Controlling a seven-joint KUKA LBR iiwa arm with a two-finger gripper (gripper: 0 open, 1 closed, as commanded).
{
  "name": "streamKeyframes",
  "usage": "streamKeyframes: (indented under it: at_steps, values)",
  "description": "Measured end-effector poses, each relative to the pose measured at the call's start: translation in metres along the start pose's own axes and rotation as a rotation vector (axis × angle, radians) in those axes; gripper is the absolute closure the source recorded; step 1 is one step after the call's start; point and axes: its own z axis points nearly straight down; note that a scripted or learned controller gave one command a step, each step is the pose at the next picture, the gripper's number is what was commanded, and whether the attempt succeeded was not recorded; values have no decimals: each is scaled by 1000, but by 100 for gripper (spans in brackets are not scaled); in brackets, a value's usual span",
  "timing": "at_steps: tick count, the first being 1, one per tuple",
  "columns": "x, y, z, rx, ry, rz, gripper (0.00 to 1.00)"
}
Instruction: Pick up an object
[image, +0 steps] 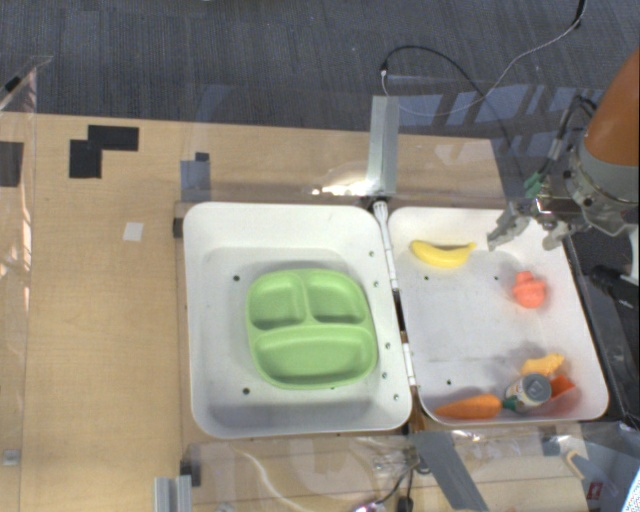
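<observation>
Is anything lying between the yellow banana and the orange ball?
No. In the camera view, just bare white bin floor lies between the banana and the orange ball.

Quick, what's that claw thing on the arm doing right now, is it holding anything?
End effector: open, holding nothing, fingers spread over the right bin's far edge, between the banana and the orange ball.
</observation>
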Motion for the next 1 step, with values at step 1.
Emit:
streamKeyframes:
  at_steps: [1]
  values:
    - [42, 54, -65, -3, 0, 54, 0]
